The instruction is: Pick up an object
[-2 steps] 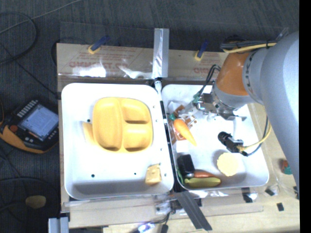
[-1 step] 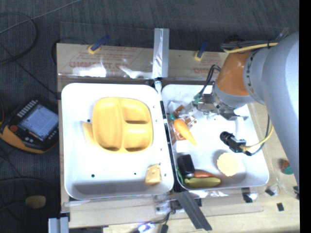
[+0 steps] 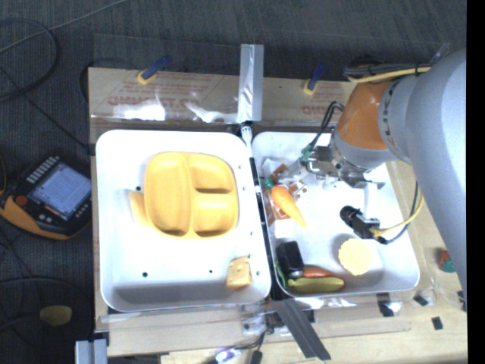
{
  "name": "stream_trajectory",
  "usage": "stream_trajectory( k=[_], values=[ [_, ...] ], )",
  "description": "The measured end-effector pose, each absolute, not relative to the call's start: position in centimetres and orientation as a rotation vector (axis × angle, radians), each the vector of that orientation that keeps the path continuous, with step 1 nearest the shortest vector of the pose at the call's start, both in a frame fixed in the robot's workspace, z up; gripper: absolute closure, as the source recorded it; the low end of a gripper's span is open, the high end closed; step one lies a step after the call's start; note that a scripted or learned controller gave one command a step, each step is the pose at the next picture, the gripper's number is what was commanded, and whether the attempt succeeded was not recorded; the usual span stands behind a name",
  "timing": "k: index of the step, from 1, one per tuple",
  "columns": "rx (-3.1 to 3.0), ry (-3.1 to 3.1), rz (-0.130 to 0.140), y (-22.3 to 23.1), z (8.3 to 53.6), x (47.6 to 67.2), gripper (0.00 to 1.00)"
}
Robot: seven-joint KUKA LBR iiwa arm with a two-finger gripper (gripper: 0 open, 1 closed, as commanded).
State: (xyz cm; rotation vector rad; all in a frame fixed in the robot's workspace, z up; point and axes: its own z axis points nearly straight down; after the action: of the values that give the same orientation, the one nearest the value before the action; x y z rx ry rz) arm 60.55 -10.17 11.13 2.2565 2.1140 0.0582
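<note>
The left bin (image 3: 114,203) holds a yellow divided tray (image 3: 189,192) at centre and a small tan block (image 3: 239,272) at its near right corner; beyond the bench's left edge a handheld pendant (image 3: 49,196) lies on the floor. The right bin (image 3: 402,268) holds an orange carrot (image 3: 288,205) by its left wall, a black block (image 3: 289,255), a red-and-green vegetable (image 3: 315,279) along its near wall, and a pale round disc (image 3: 356,256); the gripper (image 3: 333,165) sits low over the far part of this bin, just beside the carrot; finger state: cannot be determined.
</note>
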Motion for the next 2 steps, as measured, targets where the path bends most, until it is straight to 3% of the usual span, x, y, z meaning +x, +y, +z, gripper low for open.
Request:
stream_trajectory(
  k=[1, 2],
  values=[
    [2.251, 2.118, 0.079, -9.71, 12.79, 61.04, 1.00],
    [2.253, 2.118, 0.075, -9.74, 12.60, 60.94, 0.00]
  ],
)
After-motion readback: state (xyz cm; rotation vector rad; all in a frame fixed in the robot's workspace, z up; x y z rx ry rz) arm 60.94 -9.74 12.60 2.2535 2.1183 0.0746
